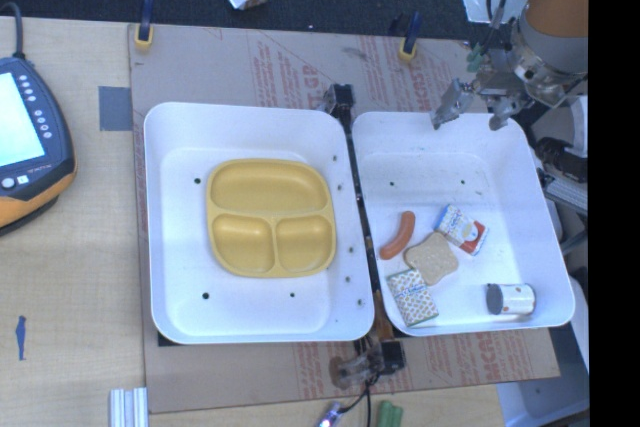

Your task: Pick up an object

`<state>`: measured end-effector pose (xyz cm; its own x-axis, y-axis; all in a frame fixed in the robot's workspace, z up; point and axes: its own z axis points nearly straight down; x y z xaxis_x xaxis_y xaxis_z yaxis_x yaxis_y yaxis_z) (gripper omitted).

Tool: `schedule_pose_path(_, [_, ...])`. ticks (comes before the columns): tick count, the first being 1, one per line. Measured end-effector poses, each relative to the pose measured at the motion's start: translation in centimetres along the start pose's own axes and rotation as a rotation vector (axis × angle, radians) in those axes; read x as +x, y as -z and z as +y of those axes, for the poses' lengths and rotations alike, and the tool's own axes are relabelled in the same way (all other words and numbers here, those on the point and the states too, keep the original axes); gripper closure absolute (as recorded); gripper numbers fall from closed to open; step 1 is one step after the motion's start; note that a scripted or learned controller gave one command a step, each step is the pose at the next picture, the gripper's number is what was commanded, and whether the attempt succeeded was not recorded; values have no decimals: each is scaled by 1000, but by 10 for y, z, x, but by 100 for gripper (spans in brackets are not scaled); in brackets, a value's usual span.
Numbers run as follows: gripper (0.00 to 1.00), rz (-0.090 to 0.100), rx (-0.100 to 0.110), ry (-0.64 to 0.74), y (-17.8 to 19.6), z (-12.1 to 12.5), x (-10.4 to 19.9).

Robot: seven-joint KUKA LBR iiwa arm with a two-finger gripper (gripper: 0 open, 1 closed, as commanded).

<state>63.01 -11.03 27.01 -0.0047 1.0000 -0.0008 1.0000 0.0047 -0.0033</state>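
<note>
While the hand (pixel 470 112) hangs over the far rim of the right bin (pixel 520 155), its two fingers spread apart with nothing between them, the stock reads as follows.

Right bin, near half, five loose items:
- sausage (pixel 398 235), red-orange, curved, lying at a slant near the bin's left wall. Judged light and firm but smooth and round, so likely to roll or slip; best taken across its middle.
- bread slice (pixel 433 259), tan, flat, just beside the sausage. Judged light and soft; low profile, so a pinch across opposite edges is called for.
- small carton (pixel 462 229), white with blue and red print, touching or nearly touching the bread. Judged light, stiff, boxy; flat sides offer the surest hold of the lot.
- checked packet (pixel 412 298), flat, blue-grey, toward the near wall. Probably thin and limp, hard to get fingers under.
- white cylinder (pixel 511 298) with a dark end, lying on its side near the right corner. Likely rigid, prone to rolling.

Left bin (pixel 160 215): one yellow divided plate (pixel 270 216), three compartments, lying flat.
</note>
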Motion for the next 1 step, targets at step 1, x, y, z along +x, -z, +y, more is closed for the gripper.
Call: schedule_pose_path(1, [0, -1, 2, 0, -79, -63, 30])
